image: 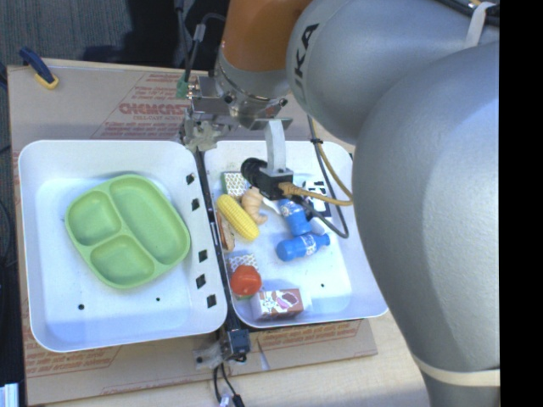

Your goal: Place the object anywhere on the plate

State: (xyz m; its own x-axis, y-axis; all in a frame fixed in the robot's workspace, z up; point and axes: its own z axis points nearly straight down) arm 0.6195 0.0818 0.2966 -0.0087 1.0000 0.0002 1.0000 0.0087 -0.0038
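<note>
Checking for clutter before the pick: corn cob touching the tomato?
Apart. The camera view shows white bin floor between the corn cob and the tomato below it.

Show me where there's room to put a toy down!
The green plate has three bare compartments, and white floor shows around it in the left bin. The right bin is crowded: corn, tomato, blue bottle and small box sit close together.
</note>
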